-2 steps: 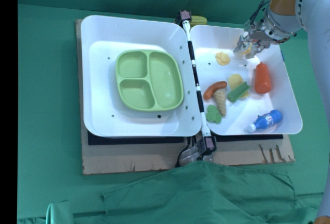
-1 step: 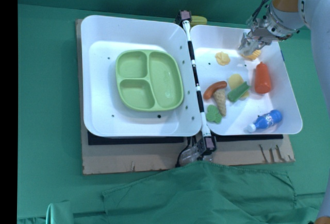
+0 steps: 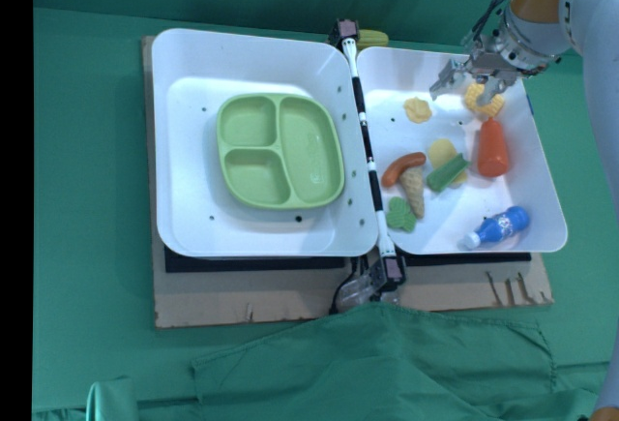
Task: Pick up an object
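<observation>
My gripper [image 3: 472, 80] hangs over the far right corner of the right bin [image 3: 542, 216], its fingers spread open. A yellow corn piece [image 3: 484, 101] lies just below the fingertips, and nothing is held between them. A small yellow piece [image 3: 418, 109] sits to the left of the gripper. An orange-red bottle [image 3: 492, 149] lies just in front of the corn. Further forward are a sausage [image 3: 402, 167], a cone [image 3: 414, 190], a green stick [image 3: 447, 173], a green leafy piece [image 3: 400, 215] and a blue bottle [image 3: 498, 227].
The left bin [image 3: 184, 71] holds a green divided plate [image 3: 280, 150]. A black-and-white rail [image 3: 368, 148] runs between the bins. A yellow object [image 3: 371, 38] sits behind the bins' far edge. Green cloth [image 3: 387, 361] lies in front of the bench.
</observation>
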`<state>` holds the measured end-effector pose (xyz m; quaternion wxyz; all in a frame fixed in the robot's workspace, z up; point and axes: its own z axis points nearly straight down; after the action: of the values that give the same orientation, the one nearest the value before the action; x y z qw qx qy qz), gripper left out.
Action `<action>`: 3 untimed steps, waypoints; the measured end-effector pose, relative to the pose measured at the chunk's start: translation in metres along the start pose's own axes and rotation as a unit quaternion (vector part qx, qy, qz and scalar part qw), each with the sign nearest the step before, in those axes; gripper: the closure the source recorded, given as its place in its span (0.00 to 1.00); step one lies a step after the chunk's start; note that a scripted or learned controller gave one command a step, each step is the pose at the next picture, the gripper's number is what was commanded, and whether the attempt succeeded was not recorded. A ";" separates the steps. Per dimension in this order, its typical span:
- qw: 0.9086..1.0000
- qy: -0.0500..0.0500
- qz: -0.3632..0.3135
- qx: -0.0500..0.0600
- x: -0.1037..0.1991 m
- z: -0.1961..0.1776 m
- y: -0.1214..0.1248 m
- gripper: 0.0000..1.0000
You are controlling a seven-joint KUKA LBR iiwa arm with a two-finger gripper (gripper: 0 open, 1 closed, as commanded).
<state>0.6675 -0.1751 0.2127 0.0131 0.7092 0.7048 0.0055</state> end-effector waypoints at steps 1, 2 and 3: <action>1.000 0.002 0.000 0.005 0.005 0.025 -0.075 0.00; 1.000 0.002 0.001 0.003 -0.016 0.022 -0.158 0.00; 1.000 0.000 0.000 0.001 -0.008 0.021 -0.196 0.00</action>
<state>0.4719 -0.1818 0.1862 0.0127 0.7089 0.7052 0.0049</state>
